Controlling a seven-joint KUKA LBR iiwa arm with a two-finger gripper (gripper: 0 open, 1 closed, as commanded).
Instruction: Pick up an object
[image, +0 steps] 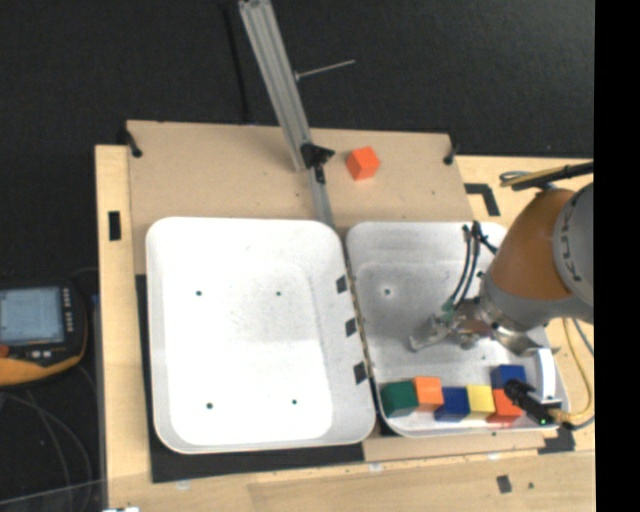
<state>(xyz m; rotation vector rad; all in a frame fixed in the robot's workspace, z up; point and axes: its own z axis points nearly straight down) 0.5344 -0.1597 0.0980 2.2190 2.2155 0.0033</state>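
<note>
The scene is lit evenly from above. The left bin is washed nearly featureless by glare. A soft shadow is cast beneath the arm. Fine detail is lost to slight blur.

Matt pale wood table, bare and unvarnished. Smooth white plastic bins: left bin faintly speckled grey, right bin with a dull sheen. Solid-coloured blocks along the right bin's near edge, smooth and matt. Brushed metal rail at the table's far edge.
</note>
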